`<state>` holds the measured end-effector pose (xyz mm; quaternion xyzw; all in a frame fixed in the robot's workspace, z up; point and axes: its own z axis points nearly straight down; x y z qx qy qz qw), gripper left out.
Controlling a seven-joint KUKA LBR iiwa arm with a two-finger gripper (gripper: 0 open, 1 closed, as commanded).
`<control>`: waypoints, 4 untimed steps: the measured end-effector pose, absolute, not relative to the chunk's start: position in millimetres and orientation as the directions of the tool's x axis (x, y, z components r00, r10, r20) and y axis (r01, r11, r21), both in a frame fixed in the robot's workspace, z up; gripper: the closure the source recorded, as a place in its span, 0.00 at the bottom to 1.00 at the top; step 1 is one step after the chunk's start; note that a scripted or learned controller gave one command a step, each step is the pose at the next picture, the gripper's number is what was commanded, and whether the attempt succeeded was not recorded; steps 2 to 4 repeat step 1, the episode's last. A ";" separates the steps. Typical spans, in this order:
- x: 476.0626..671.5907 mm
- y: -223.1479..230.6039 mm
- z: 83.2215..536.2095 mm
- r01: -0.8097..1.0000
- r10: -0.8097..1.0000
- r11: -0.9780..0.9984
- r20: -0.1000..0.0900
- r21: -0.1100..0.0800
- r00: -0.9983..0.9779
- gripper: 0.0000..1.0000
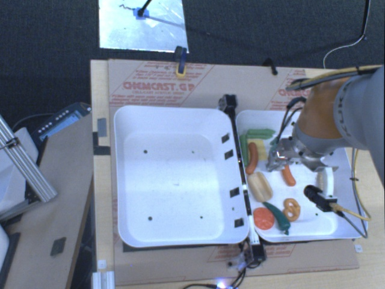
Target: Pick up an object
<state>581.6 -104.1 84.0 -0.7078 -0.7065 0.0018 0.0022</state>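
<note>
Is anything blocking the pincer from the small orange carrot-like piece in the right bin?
Nothing visible does. The pincer hangs just left of the small orange piece, with bare bin floor between; the hot dog bun lies lower left.

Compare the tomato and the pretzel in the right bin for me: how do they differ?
The tomato is red, solid and round; the pretzel is tan-orange, smaller, and a looped shape with holes. The tomato lies nearer the divider between the bins, touching the dark green pepper; the pretzel sits on the pepper's other side, toward the bin's middle. Both rest free on the right bin floor near its front wall, apart from the end effector.
</note>
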 end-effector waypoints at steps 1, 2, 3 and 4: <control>598.3 -117.8 84.9 1.000 1.000 0.001 -0.001 0.003 -0.001 1.00; 598.3 -117.8 84.9 1.000 1.000 0.001 -0.001 0.003 -0.001 1.00; 598.3 -117.8 84.9 1.000 1.000 0.001 -0.001 0.003 -0.001 1.00; 598.3 -117.8 84.9 1.000 1.000 0.001 -0.001 0.003 -0.001 1.00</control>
